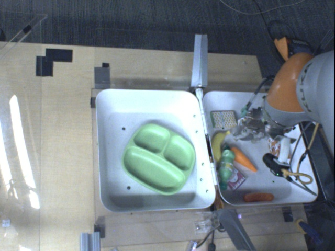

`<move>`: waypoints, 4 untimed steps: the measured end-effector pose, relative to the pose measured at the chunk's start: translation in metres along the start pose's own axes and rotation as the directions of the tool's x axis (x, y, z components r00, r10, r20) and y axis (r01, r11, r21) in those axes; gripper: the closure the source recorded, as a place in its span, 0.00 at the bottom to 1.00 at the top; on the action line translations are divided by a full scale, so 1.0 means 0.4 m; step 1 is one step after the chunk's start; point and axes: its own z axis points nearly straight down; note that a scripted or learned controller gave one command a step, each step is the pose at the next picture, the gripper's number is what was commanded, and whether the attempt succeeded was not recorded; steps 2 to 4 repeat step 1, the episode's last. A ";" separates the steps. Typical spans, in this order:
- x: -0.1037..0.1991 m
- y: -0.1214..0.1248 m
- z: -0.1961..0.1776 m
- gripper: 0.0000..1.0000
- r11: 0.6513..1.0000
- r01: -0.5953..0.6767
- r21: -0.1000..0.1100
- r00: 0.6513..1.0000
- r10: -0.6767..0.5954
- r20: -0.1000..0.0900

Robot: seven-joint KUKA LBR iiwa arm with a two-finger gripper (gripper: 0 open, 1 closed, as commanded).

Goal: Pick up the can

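While L bin (104, 156) holds green tray (158, 157) | R bin (301, 190): carrot (245, 160), bottle (226, 163)

We see two white bins (104, 156) of smooth, shiny plastic. The green tray (158, 157) looks like glossy plastic too. The tabletop (52, 140) is pale, smooth wood. The arm (314, 88) looks shiny.

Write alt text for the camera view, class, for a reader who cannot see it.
A grey robot arm with an orange band reaches from the right, its gripper over the right white bin, which holds a carrot, a green bottle, a banana and other small items. The left bin holds a green divided plate.
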 end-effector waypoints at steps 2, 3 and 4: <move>0.109 0.063 -0.266 1.00 0.997 -0.074 0.001 0.997 0.074 0.003; 0.109 0.063 -0.266 1.00 0.997 -0.074 0.001 0.997 0.074 0.003; 0.109 0.063 -0.266 1.00 0.997 -0.074 0.001 0.997 0.074 0.003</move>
